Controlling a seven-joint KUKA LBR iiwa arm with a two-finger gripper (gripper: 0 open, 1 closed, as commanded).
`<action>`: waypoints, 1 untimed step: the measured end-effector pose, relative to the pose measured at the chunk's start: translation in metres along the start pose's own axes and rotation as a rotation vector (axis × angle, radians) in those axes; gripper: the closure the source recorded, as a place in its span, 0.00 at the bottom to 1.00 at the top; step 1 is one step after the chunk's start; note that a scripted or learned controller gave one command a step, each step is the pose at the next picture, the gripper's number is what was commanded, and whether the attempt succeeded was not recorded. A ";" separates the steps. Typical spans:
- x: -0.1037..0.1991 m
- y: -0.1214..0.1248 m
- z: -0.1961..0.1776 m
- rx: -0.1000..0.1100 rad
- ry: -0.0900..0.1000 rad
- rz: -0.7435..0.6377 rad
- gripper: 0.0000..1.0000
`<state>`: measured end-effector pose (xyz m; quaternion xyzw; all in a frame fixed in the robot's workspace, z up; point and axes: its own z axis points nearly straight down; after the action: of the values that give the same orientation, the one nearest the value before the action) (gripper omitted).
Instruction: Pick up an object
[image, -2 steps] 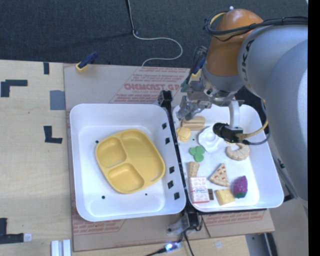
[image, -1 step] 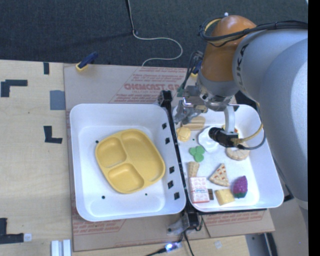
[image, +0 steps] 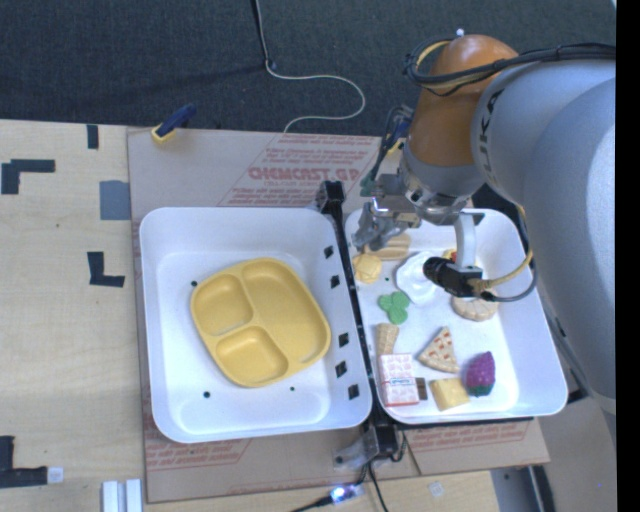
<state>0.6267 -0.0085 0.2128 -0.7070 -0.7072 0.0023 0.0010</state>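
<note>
My gripper (image: 373, 232) hangs low over the far left corner of the right bin (image: 545, 345), under the grey arm with its orange band. Directly below and beside it lie a tan bread-like piece (image: 395, 246) and a small yellow item (image: 368, 267). Farther toward the front of this bin are a white item (image: 413, 279), a green item (image: 393, 305), a round cookie (image: 474, 308), a pizza slice (image: 438, 350), purple grapes (image: 481, 371), a yellow cheese block (image: 449, 393), a red-and-white box (image: 397, 378) and a tan cracker (image: 386, 337). Nothing shows clearly in the gripper's grasp.
A yellow divided plate (image: 260, 320) lies in the left bin (image: 165, 300). A black divider (image: 345, 290) runs between the two bins, close to my gripper's left side. A black cable loops from the wrist over the cookie. A white cord lies on the cardboard behind the bins.
</note>
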 end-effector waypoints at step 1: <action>0.004 0.002 0.000 -0.001 0.000 -0.001 1.00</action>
<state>0.6284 -0.0050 0.2130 -0.7068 -0.7074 0.0020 0.0009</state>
